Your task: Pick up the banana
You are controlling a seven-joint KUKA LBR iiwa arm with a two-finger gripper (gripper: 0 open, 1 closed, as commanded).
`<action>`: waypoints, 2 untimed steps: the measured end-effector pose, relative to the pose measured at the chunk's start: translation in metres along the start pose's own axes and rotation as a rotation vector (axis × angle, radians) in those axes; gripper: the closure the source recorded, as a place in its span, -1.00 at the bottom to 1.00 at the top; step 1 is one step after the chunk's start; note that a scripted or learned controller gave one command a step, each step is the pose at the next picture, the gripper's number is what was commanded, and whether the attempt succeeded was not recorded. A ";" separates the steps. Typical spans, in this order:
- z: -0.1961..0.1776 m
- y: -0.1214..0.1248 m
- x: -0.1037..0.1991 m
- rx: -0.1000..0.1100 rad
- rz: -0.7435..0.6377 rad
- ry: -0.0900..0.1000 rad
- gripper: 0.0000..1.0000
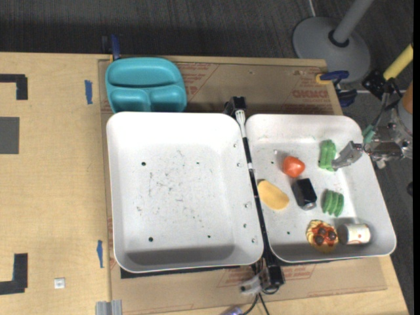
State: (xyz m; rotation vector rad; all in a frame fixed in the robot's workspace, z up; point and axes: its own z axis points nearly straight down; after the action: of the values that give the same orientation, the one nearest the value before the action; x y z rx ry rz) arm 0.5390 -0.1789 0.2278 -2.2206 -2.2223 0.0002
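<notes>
1. At 9 o'clock of the view, the tan tabletop (52,176) shows bare wood with black tape marks near its left edge and small blue tape strips.
2. At 11 o'clock, a teal divided tray (145,84) lies on the cardboard, just beyond the far rim of the left bin.
3. The left bin (177,189) is a shallow white tray with a scuffed floor and a few dark dots.
4. A black clamp (236,105) sits at the far end of the seam where the two bins meet.
5. The right bin (377,195) holds all the small things.
6. The banana (272,195), a yellow lump, lies at 9 o'clock of the right bin, close to the wall shared with the left bin, untouched.
7. A red-orange tomato-like piece (294,167) sits at 1 o'clock from the banana, and a black block (304,193) lies just to the banana's right.
8. A brown and red round thing (321,234) and a white cylinder (357,233) rest near the front rim at 5 o'clock.
9. Two green pieces lie further right: the upper green piece (327,155) beside the end effector, the lower green piece (333,202) at 6 o'clock from it.
10. The end effector (344,157) reaches in at 3 o'clock, well apart from the banana; I cannot tell how it stands or whether it touches the upper green piece.
</notes>
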 end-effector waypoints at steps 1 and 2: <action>0.132 -0.033 0.062 0.000 -0.007 0.001 -1.00; 0.122 -0.032 0.062 -0.004 -0.006 -0.001 1.00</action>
State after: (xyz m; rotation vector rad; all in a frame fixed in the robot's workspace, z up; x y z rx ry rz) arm 0.5072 -0.1170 0.1055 -2.2160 -2.2315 -0.0033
